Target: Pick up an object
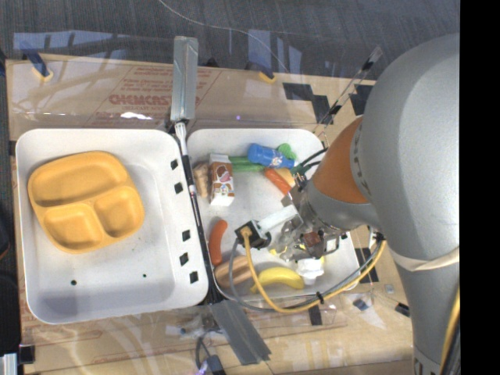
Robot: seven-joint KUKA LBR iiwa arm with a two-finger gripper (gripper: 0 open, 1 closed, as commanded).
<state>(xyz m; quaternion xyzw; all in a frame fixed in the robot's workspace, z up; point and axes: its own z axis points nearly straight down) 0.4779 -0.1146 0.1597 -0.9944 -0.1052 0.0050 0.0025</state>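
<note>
My gripper [306, 244] hangs just above the banana [281, 277] in the right bin [234, 141]; whether it grips anything I cannot tell. The banana looks like light, stiff, smooth plastic, so I'd pinch across its curved middle.

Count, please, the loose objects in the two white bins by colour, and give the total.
Yellow: 2, the divided tray and the banana
Orange or red: 2, the sausage and the carrot
Blue: 1, the blue toy
Green: 1, the green piece
Brown and white: 1, the small carton
Total: 7 that can be told apart
</note>
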